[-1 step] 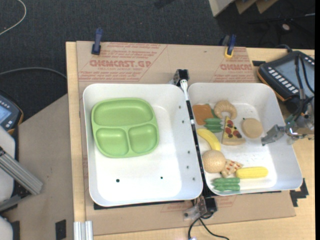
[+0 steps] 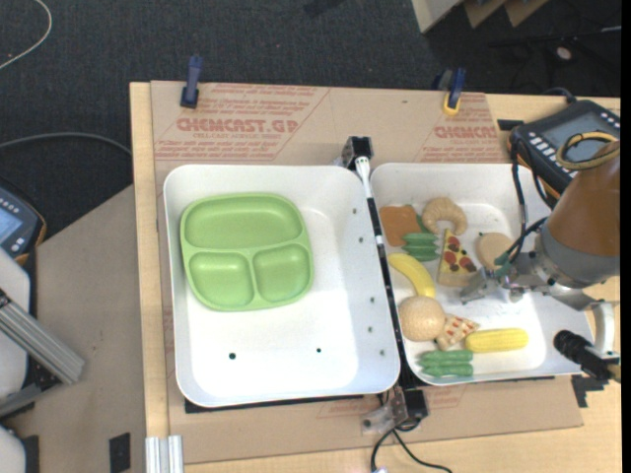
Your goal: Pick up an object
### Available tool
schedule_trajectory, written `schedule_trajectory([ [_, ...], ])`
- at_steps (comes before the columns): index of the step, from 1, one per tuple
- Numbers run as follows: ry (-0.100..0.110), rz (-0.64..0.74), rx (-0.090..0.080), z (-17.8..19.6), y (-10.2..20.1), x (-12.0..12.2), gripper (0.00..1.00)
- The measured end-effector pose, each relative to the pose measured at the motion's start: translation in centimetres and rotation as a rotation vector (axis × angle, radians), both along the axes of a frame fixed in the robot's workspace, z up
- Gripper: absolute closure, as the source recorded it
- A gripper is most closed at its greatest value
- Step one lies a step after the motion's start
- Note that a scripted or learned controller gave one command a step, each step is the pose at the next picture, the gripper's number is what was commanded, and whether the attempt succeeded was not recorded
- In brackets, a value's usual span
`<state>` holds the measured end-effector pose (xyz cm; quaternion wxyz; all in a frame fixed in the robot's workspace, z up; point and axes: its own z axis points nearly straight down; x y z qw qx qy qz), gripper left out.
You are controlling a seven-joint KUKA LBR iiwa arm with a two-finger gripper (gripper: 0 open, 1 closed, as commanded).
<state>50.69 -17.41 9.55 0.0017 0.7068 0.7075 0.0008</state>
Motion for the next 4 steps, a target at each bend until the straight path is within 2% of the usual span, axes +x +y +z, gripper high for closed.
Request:
schedule_trajectory([
  [1,-0.003,0.003,-0.002,-1.0,-1.8,8.2,0.0],
  [2,-0.009,0.003,-0.004,3.2,-4.2,16.0,0.0],
  [3,-0.004,0.0,-0.002,0.1,-2.9,12.0,0.0],
  [4,-0.005,-0.002,-0.004,6.0,-5.2,12.0,0.0],
])
